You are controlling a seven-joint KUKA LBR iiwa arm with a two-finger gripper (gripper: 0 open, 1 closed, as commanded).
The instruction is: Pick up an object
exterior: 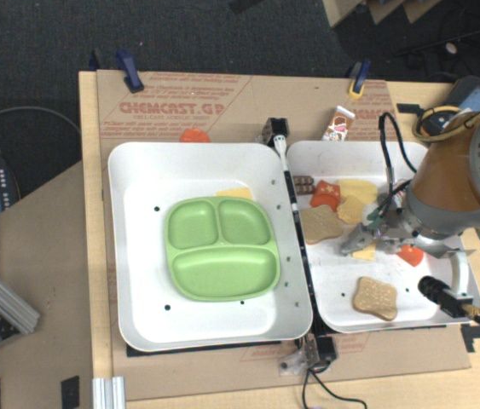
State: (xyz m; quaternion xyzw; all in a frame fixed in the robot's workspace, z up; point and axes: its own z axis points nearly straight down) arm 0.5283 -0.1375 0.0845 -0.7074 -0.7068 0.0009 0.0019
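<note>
We find the hand (361, 239) low in the right bin (342, 309), over a yellow wedge (363, 252) beside the tan slice (320, 224). We cannot tell its grip.

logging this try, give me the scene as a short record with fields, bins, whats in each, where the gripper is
left bin: green divided plate; a pale yellow piece at the plate's far edge
right bin: toast slice, tan flat piece, red piece, pale yellow pieces, small orange piece
gripper: low over the right bin's middle, by a small yellow bit
grasp: cannot tell
arm: reaches in from the right
</note>
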